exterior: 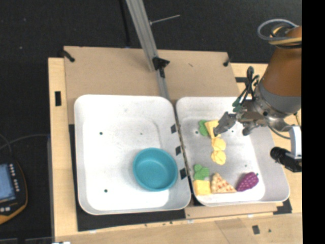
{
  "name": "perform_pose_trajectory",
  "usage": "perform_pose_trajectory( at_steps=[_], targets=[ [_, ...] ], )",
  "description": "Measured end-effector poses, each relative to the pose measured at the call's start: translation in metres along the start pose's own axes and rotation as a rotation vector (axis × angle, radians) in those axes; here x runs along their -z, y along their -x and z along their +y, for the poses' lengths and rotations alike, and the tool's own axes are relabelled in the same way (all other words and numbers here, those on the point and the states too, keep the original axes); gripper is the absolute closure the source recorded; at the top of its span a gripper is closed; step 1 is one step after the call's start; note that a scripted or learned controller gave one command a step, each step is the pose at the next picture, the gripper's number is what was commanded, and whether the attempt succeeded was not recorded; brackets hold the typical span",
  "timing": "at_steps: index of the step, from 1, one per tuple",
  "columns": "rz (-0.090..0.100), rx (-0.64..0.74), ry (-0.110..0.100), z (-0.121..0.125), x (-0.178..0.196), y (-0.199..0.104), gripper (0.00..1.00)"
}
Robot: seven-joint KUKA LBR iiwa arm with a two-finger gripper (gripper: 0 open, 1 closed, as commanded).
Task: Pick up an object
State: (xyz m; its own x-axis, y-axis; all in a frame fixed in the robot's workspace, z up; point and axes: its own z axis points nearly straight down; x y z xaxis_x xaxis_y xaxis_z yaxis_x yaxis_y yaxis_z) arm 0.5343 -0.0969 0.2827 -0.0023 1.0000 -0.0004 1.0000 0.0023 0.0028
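Clutter is the main hazard we see here. The gripper hangs low over the far part of the right bin, its two dark fingers spread apart with nothing between them; the left finger tip sits at or just above a yellow block that lies against a green piece near that bin's far-left area. Either of these looks like the thing we would be reaching for. Just nearer the bin's middle lie two yellow lumps, one touching the other. Along the near edge sit a green leafy piece, a yellow cube, a pizza slice and a purple grape bunch. The left bin carries a blue bowl toward its near-right corner.

We judge that the fingers straddle no single item cleanly. If they close as they stand, one tip may land on top of the yellow block and push it aside, or pinch block and green piece together so that both slip out on the lift. A nudge could also slide the block against the divider between the bins.
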Motion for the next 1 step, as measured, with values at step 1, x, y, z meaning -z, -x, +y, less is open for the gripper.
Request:
perform_pose_trajectory(
  at_steps=[1],
  targets=[
    [0.000, -0.002, 0.001, 0.0000, 0.0001, 0.0001, 0.00]
  ],
)
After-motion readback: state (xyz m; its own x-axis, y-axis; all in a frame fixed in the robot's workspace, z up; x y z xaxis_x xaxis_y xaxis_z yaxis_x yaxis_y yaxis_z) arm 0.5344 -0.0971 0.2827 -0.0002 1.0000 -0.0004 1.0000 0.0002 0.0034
